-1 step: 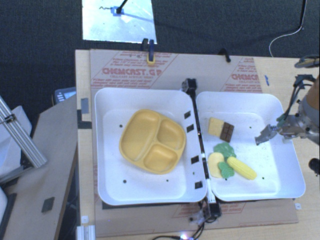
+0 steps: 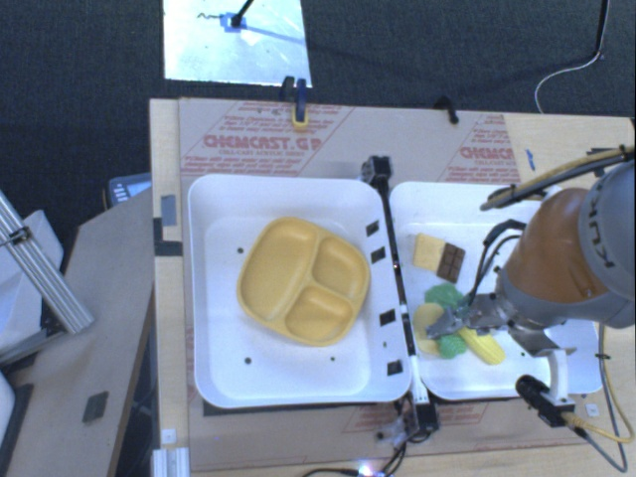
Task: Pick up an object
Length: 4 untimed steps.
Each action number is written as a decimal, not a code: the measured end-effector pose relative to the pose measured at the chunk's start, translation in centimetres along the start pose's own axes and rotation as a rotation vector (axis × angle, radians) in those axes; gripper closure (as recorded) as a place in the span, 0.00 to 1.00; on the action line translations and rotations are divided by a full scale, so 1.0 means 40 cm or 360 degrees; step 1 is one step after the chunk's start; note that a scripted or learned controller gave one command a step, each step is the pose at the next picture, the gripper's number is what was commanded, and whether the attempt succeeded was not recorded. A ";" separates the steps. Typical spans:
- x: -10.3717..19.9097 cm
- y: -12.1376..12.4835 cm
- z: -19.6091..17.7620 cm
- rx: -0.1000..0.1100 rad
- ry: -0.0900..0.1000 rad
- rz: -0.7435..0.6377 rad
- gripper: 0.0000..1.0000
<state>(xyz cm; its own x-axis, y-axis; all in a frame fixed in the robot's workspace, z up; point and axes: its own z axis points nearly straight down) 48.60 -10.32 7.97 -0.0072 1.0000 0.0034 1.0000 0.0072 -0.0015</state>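
Note:
Several small toy foods lie in the right bin (image 2: 467, 207). A pale yellow square (image 2: 427, 249) and a brown chocolate piece (image 2: 451, 261) sit near its middle. Below them are a green leafy piece (image 2: 444, 294), a yellow round piece (image 2: 426, 316), a second green piece (image 2: 452, 347) and a yellow corn cob (image 2: 481, 347). My gripper (image 2: 449, 323) hangs low over this cluster, between the two green pieces and just left of the corn. The grey arm with its orange band (image 2: 556, 256) covers the bin's right half.
The left bin (image 2: 214, 296) holds a yellow divided plate (image 2: 303, 279). A black divider (image 2: 390, 266) runs between the bins. Cables (image 2: 566, 415) lie at the right bin's front corner. A shiny sheet (image 2: 234, 28) lies behind the bench.

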 end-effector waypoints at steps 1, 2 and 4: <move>-0.011 0.009 -0.044 -0.0016 -0.0005 0.0008 1.00; 0.151 0.172 -0.276 -0.0027 -0.0003 -0.0010 1.00; 0.389 0.179 -0.359 -0.0005 -0.0001 -0.0005 1.00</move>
